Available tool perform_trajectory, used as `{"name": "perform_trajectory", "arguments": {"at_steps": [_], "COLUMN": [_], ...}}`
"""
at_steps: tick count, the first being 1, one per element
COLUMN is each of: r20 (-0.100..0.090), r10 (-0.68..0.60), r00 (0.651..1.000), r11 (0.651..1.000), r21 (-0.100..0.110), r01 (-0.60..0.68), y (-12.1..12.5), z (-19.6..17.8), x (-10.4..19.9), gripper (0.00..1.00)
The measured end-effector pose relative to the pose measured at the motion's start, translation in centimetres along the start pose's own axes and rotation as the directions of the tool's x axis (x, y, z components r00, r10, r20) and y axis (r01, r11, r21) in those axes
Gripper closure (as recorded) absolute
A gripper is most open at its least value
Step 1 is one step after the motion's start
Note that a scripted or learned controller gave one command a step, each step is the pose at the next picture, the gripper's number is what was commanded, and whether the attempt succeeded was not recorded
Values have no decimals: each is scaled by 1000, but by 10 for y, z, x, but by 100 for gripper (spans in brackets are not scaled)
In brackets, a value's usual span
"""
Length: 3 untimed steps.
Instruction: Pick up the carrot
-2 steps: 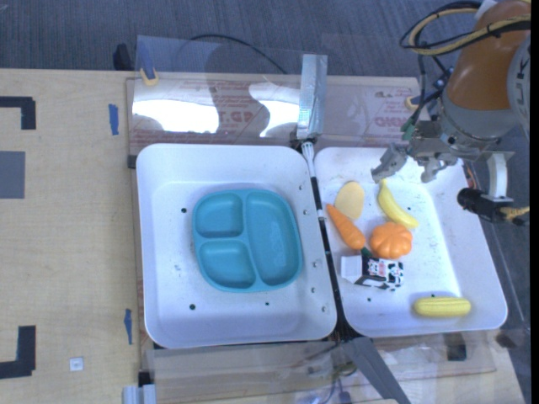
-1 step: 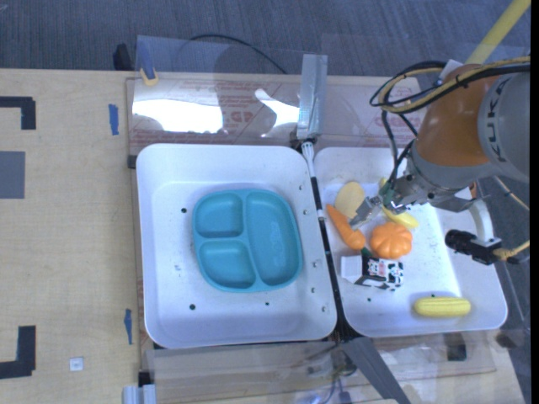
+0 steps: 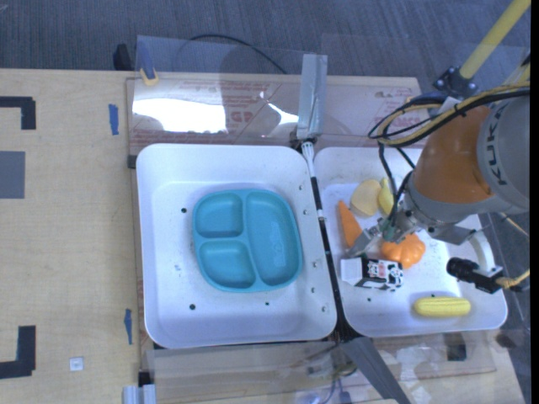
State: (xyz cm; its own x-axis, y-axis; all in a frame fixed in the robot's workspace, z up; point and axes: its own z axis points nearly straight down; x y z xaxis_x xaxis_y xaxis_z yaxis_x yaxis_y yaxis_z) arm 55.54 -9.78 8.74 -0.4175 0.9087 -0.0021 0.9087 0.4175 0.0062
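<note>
The carrot [image 3: 347, 223] is an orange tapered piece lying near the left wall of the right bin [image 3: 484, 310], pointing away from me. My gripper [image 3: 373, 236] hangs low just right of the carrot's near end, under the orange band of the arm. I cannot see whether it touches the carrot. The arm's wrist hides part of the bin behind it.
An orange lumpy toy [image 3: 404, 250] lies right beside the gripper. A pale yellow item [image 3: 368, 197] sits behind it, a black-and-white block [image 3: 383, 273] in front, a yellow piece [image 3: 441, 307] near the front edge. The left bin [image 3: 160, 175] holds a teal divided plate [image 3: 248, 238].
</note>
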Motion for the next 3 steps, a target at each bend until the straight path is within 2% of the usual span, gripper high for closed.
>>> {"name": "perform_trajectory", "arguments": {"at_steps": [1,2,3], "r20": [6,0,10], "r10": [2,230,628], "r00": [1000,973,778], "r11": [1000,973,775], "r21": [-8,1,73], "r01": [-2,-230,-627], "y": [2,37,122], "z": [-13,-98,-80], "x": [-2,78,58], "gripper": [100,100,100]}}
